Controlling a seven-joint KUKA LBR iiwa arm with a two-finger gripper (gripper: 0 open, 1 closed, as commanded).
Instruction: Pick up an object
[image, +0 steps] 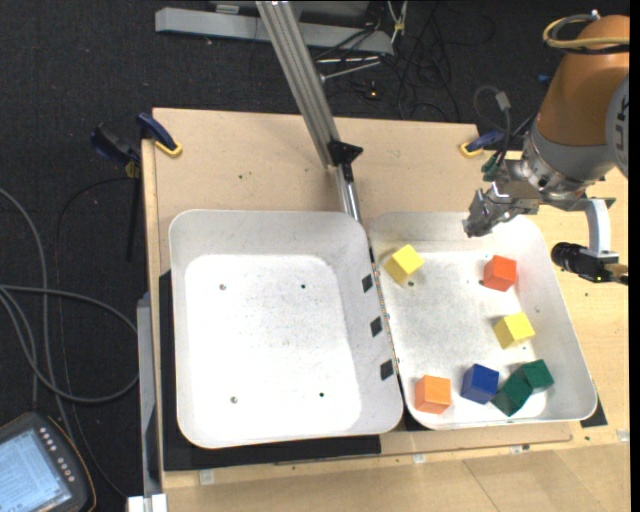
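Note:
My gripper (480, 220) hangs over the far edge of the right bin (455, 250), above and left of a red-orange block (499, 272). A yellow block (405, 263) lies near the bin's left wall. Another yellow block (513, 329) sits right of centre. Along the near side lie an orange block (433, 393), a blue block (480, 383) and two green blocks (526, 385). No block is seen at the gripper.
The left bin (265, 325) lies beside the right one. A slanted metal pole (310, 95) crosses the far bench. Clamps (160, 135) grip the bench's far corners. Cables run over the dark floor to the left.

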